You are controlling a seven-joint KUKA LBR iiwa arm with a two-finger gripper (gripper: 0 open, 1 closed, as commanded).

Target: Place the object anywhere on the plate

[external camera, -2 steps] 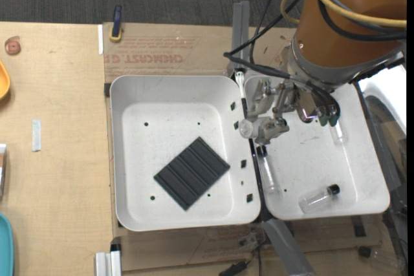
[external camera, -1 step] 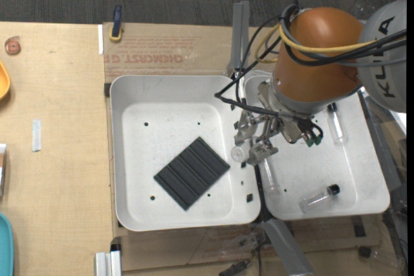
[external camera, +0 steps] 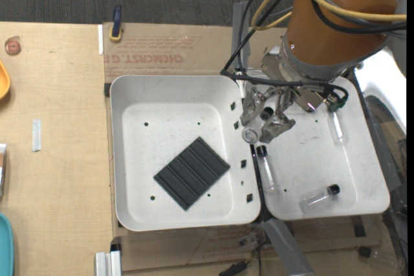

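Left bin (external camera: 129, 203): one dark ribbed plate (external camera: 192, 172), lying flat, below-left of the gripper (external camera: 264, 127).
Right bin (external camera: 362, 200): three clear black-capped vials, one (external camera: 264, 167) directly below the gripper along the left wall, one (external camera: 319, 196) lower right, one (external camera: 336, 123) to the right.
Gripper: above the right bin's left edge; finger state cannot be told.

Plate (external camera: 192, 172) in left bin (external camera: 129, 203), three vials (external camera: 319, 197) in right bin (external camera: 369, 171), hand (external camera: 262, 119) between bins

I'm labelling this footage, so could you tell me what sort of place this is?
Probably a robotics lab bench: a KUKA arm over two white bins, clear vials and a dark ridged plate.
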